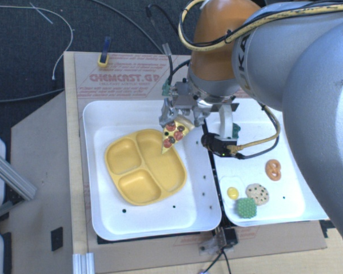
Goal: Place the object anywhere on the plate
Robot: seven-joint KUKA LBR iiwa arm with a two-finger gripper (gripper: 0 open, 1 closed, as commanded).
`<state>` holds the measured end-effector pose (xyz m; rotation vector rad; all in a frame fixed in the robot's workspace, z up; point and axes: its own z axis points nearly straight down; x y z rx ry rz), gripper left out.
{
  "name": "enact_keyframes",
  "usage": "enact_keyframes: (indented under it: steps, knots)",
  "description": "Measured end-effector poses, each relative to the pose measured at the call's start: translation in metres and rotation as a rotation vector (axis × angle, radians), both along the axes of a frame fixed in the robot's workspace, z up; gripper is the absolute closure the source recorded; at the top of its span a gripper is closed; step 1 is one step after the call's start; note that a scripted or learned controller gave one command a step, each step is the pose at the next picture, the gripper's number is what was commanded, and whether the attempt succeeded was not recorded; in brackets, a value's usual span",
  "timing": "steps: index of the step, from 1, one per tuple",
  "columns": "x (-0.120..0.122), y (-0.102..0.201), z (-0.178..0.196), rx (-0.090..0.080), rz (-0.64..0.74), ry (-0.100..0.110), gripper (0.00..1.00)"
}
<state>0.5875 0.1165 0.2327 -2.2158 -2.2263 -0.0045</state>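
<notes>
A toy pizza slice hung point-down from the gripper, its crust end pinched between the fingers, which were clamped on it. The slice's tip reached over the upper right rim of the yellow plate, at the edge of its big compartment; whether tip and plate touched could not be told. The plate, with three compartments, lay in the left bin, near its middle and turned a little askew. The arm came in from the right, its orange band right above the gripper, with cables looping round the wrist. In the right bin lay a pretzel, a cookie, a small yellow piece and a green knobbly piece, all near one another toward the front. A dark green thing showed just right of the gripper, partly hidden. Both bins sat on the desk, on a printed cardboard sheet.
</notes>
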Motion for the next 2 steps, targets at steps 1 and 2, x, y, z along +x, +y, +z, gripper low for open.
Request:
enact_keyframes:
  steps: [1, 2]
  knots:
    - [0.0053, 0.0037, -0.0188, -0.002, -0.004, 0.006, 1.0]
    - [0.0054, 0.0036, -0.0175, -0.002, -0.004, 0.005, 0.0]
